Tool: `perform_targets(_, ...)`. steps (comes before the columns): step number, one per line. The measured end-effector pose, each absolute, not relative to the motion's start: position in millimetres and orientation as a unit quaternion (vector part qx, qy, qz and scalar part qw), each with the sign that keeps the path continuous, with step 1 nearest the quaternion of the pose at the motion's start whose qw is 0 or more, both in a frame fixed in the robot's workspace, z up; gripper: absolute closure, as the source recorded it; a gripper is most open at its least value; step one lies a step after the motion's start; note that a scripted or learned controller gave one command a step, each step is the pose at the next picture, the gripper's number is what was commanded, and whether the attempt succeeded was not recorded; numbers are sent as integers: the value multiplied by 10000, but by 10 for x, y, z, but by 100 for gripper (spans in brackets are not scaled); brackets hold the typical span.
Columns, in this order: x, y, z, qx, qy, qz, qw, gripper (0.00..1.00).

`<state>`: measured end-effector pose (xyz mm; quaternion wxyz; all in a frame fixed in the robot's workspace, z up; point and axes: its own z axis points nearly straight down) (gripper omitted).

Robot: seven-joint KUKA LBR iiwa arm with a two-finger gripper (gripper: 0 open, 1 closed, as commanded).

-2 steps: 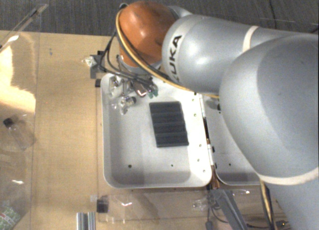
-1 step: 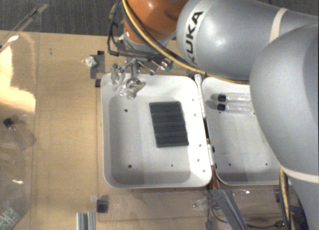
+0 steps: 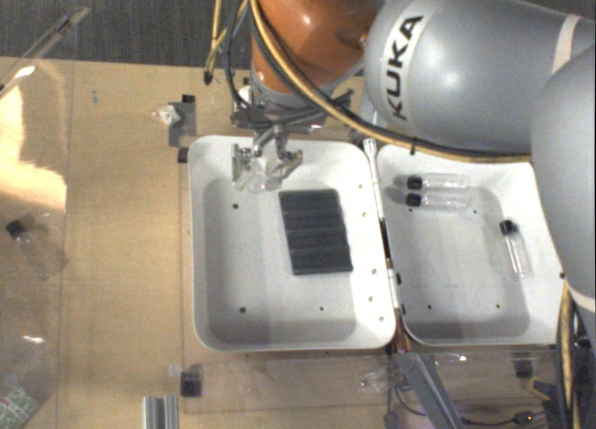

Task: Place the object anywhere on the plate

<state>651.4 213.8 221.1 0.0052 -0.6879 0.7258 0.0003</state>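
grey arm hangs over the left bin, a clear thing at its claw

grey-and-orange kuka arm point(image 3: 447, 64) reaches in from the right and bends down over the far end of the left shallow white bin point(image 3: 216, 306), likely so the claw can work straight above the plate. pale wooden bench point(image 3: 102, 232) carries both bins side by side; dark ribbed flooring runs along the top. the right white bin point(image 3: 456, 315) holds clear plastic tubes with black caps point(image 3: 438, 193), set aside as spare stock by the look of it. the dark ribbed rectangular plate point(image 3: 317, 231) lies flat mid-bin, well placed to receive a drop. the two-finger gripper point(image 3: 264, 165) hovers just beyond the plate's far edge, its fingers seemingly pinching a small clear object point(image 3: 253, 172), though the glare makes that grip uncertain.
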Motion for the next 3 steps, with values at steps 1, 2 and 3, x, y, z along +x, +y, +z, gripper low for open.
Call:
perform_targets(1,6581,2286,2166,-8956,4448,-1,41,100)
perform_targets(2,6682,2363,2305,-9776,2104,-3,34,100)
perform_targets(3,6197,2248,1272,-9945,1045,6,-14,100)
